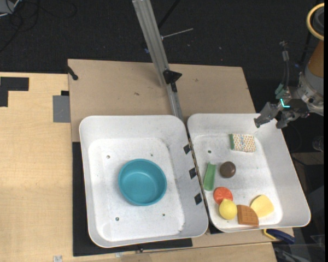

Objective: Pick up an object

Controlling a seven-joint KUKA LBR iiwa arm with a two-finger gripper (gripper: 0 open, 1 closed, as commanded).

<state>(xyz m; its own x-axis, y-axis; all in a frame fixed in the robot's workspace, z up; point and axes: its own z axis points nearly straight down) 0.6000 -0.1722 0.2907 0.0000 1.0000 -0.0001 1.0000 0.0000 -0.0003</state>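
Even overhead light falls on two shallow white plastic bins [177, 146], which glow bright against a dark floor, their surfaces near washed out. Shadows stay soft and short; a faint one rims the round teal plastic bowl [142, 182]. Detail is slightly soft throughout, with fine grain. The dark background holds little detail.

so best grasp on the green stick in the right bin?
Grip the green stick at mid-length, coming straight down, fingers closing across its narrow width. It lies flat, long axis running near to far, so the short span is left to right. Caveat: its left side sits close to the right bin's inner wall, leaving one finger little room. The brown ball on its right stands apart.
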